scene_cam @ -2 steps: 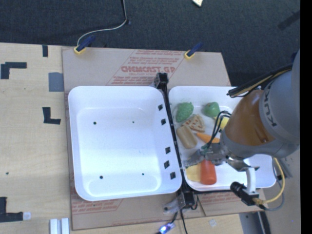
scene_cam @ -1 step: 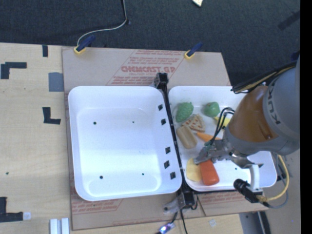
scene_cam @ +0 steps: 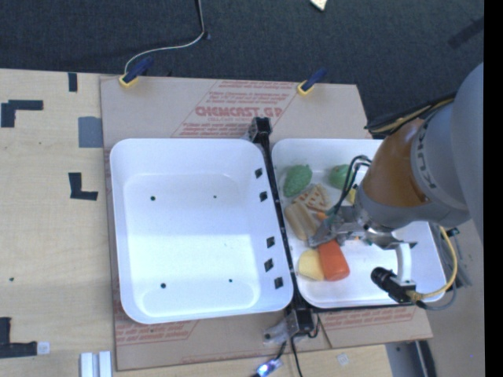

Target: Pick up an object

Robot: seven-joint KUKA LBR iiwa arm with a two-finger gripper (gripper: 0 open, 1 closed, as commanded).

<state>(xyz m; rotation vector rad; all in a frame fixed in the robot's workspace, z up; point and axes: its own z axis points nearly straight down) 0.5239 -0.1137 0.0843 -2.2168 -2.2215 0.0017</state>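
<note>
Arm point(scene_cam: 409, 179) over right bin point(scene_cam: 428, 277); toys crowd its left wall.

A: where's the free room?

B: left bin point(scene_cam: 189, 226), whole floor bare, easy drop-in from above. Right bin point(scene_cam: 428, 265) is tight: arm point(scene_cam: 409, 179) covers its right half, and items crowd the left strip by the divider point(scene_cam: 271, 210), i.e. green piece point(scene_cam: 297, 180), tan piece point(scene_cam: 308, 204), yellow point(scene_cam: 310, 265) + orange point(scene_cam: 334, 261), touching.

A: any gap?

B: bare floor along right bin's front edge, near the black cable end point(scene_cam: 389, 283).
</note>
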